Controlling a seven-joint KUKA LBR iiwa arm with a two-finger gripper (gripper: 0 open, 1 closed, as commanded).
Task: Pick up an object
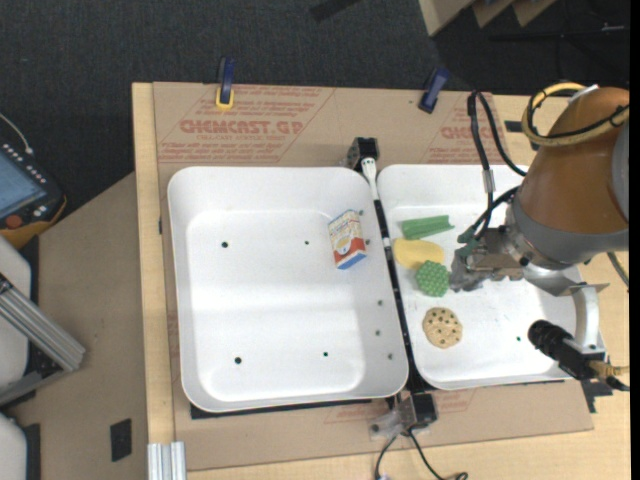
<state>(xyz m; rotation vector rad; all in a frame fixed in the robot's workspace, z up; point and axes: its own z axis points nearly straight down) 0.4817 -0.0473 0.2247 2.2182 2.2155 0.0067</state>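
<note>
A: Where is the gripper [468, 268] at this moment?

B: It is low inside the right bin [500, 368], reaching in from the right side. Its tip is just beside the green round object [433, 278], on that object's right edge.

A: Does it hold something already?

B: I cannot tell. The fingers are dark and small in this view, and I do not see any object between them. So I do not say it holds a thing.

A: What objects can it pick?

B: In the right bin there are four, all near the left wall: a green flat piece [426, 227] at the top, a yellow piece [413, 252] under it, the green round one touching the yellow, and a cookie [442, 327] lower down, a little apart. In the left bin [260, 368] there is a small carton [347, 239], near its right wall.

A: Which step is this, in your opinion?

B: I think it is the approach, or the start of the grasp, on the green round object. The next move needs the fingers to go around it and close, then lift straight up. The yellow piece is very near, so it can be pushed or taken together by mistake.
</note>
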